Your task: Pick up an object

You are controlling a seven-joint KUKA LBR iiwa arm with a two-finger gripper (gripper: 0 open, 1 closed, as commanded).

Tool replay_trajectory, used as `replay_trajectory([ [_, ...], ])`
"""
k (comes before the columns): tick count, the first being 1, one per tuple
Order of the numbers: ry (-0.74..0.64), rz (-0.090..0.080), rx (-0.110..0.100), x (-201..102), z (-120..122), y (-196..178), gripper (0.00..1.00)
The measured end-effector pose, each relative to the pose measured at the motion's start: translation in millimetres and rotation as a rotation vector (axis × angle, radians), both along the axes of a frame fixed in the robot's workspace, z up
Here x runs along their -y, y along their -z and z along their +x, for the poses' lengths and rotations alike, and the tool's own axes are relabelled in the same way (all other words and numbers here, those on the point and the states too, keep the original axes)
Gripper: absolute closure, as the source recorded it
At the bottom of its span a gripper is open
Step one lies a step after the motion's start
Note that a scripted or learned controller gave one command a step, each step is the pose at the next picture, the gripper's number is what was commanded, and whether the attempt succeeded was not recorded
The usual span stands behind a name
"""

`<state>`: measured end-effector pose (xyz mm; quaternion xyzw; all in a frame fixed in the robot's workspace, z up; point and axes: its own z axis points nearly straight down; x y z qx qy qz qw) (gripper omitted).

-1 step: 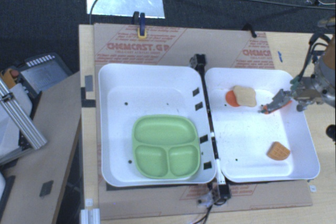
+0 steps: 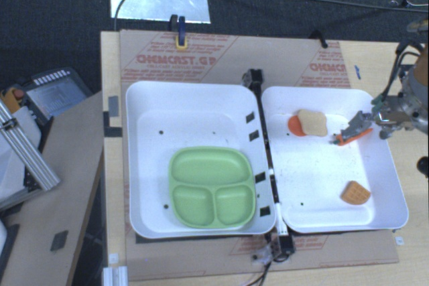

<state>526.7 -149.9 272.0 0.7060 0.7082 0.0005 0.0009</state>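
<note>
In the right bin (image 2: 382, 211) a beige bun-like piece (image 2: 312, 122) lies at the back, touching a small orange-red piece (image 2: 293, 125) on its left. A thin orange stick (image 2: 353, 137) lies near the bin's right wall. A tan waffle-like piece (image 2: 355, 193) rests toward the front right. My gripper (image 2: 351, 128) reaches in over the right wall, low in the bin, its tip right at the orange stick. Whether the stick is gripped or merely lies under the tip is unclear.
A green divided plate (image 2: 211, 185) fills the front of the left bin (image 2: 144, 144). A black-clipped divider (image 2: 263, 151) runs between the bins. Cables cross the dark floor behind, and a clamp (image 2: 179, 31) sits at the board's back edge.
</note>
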Motion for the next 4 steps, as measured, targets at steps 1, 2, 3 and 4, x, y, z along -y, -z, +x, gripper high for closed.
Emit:
replay_trajectory([
  [1, 0.002, 0.002, -0.004, -1, -3, 42, 0.00],
  [2, 0.002, 0.002, -0.005, 1, -13, 92, 0.00],
  [3, 0.002, 0.002, -0.005, 8, -5, 143, 0.00],
  [4, 0.001, -0.001, 0.001, 8, -4, 130, 1.00],
])
